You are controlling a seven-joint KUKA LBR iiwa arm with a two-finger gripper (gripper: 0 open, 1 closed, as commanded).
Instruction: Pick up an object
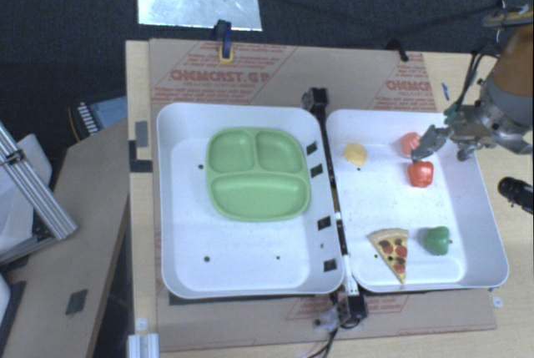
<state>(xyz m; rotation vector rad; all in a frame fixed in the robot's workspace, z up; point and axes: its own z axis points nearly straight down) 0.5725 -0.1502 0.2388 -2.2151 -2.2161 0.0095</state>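
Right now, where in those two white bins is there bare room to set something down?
Free: the left bin floor around the green divided plate, widest below it; in the right bin, the middle floor between the yellow piece, pizza slice and green pepper. Crowded: the upper right, where the gripper sits by two red pieces.

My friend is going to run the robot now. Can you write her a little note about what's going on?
Gripper: low over the far side of the right bin, beside a red toy. I can't tell if it grips anything.
Right bin also holds: red pepper, yellow toy, pizza slice, green pepper.
Left bin: green divided plate.
Done: nothing visibly picked up.
Left: grasp one toy and lift it.
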